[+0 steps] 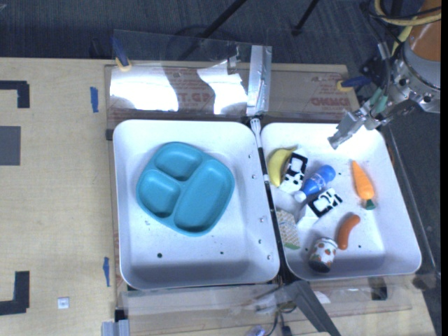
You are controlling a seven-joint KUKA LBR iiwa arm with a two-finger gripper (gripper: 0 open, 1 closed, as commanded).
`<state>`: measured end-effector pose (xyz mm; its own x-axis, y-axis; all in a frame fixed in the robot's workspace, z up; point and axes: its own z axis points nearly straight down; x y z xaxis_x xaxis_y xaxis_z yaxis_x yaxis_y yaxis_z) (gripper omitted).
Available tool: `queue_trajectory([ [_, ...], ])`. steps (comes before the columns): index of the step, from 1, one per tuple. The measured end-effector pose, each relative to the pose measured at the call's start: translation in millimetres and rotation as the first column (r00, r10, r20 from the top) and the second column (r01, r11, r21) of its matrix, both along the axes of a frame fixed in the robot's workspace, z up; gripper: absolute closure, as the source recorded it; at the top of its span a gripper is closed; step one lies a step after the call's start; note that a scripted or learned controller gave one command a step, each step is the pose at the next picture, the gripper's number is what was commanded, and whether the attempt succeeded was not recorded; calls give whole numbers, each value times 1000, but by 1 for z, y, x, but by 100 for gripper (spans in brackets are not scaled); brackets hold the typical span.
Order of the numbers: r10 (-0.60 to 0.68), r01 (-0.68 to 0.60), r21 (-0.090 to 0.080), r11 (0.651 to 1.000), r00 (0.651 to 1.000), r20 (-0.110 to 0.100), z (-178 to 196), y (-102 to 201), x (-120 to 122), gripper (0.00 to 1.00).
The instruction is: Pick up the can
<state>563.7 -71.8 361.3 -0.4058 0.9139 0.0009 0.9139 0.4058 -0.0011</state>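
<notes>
My claw (344, 134) hovers over the right bin's (402, 254) far corner; how its tips stand, I cannot tell. The can (316, 182) lies down-left, long axis slanting toward me

Two white bins sit on the pale wood surface (56, 208), and the left bin (133, 257) carries a bright turquoise-blue divided plate (185, 187). Over in the right bin (399, 250) there's a yellow banana (278, 165), a black-and-white patterned block (295, 171), a blue bottle (317, 182) with a white cap, an orange carrot (362, 181) with a green tip, a reddish-orange sausage (347, 230) and a mottled cream, red and dark can (323, 253). The gripper (348, 129) shows grey metal, with a touch of green at its wrist.
</notes>
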Motion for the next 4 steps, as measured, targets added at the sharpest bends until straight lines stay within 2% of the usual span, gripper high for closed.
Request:
queue_trajectory([
  [1,-125,125,0,992,992,4,74,108,-44,0],
  [2,245,-245,0,970,970,0,74,144,-84,0],
  [3,248,-248,-2,969,969,6,85,145,-83,100],
  [4,389,-389,-1,921,921,4,74,182,-66,100],
])
